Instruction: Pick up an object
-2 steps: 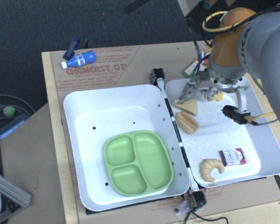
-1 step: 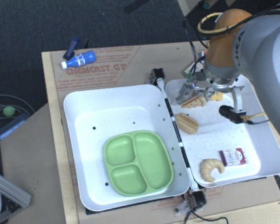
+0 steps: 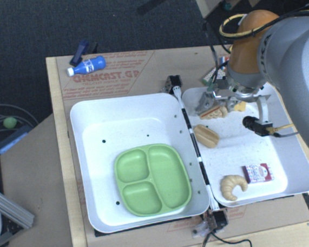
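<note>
Over the far left corner of the right bin (image 3: 239,151) sits the gripper (image 3: 213,101), low, right on top of a tan toast-like piece (image 3: 214,113). Can't tell whether the pincer is spread or closed from this angle, and can't tell if it's touching the piece or just above it. The arm (image 3: 297,79) comes in from the right, orange band (image 3: 249,43) above the wrist. A small pale yellow chunk (image 3: 240,106) lies just beside the tan piece, on its right. A bread roll (image 3: 207,136) lies near the bin's left wall, a bit nearer the camera than the gripper and apart from it. A croissant (image 3: 234,186) is at the near end, with a red and white packet (image 3: 256,173) just beside it on the right; both are well apart from the gripper. The left bin (image 3: 106,125) holds a green divided plate (image 3: 152,179), lying flat toward the near right side. On the bench (image 3: 139,75) beyond the left bin lies a blue and white bottle (image 3: 88,66), on its side.
</note>
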